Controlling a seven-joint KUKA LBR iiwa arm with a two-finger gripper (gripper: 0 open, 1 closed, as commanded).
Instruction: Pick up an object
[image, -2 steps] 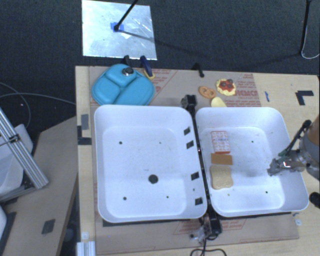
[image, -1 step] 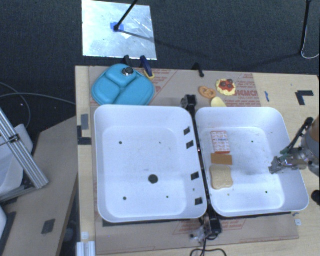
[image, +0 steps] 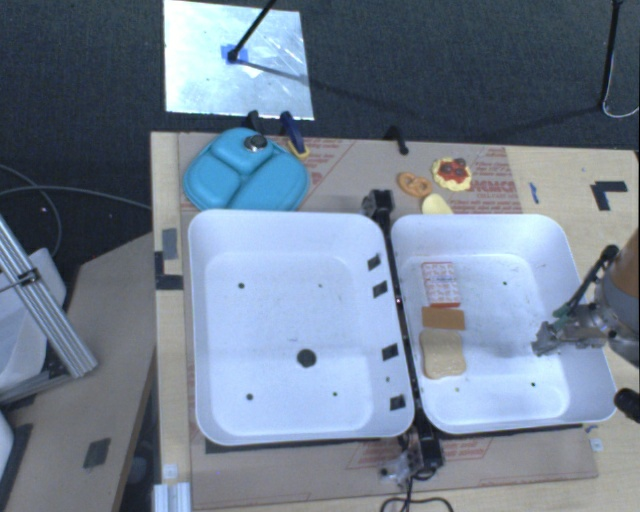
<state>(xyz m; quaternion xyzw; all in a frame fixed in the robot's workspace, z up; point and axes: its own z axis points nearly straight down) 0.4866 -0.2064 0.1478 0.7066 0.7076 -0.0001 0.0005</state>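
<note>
The tool (image: 545, 338) hangs over the right bin (image: 560, 245) — whether open or closed, I cannot tell. The bread slice (image: 443, 353) looks light, flat — best pinched across its edges.

A grey metal end effector (image: 548, 338) with a thin dark cable running along it.
</note>
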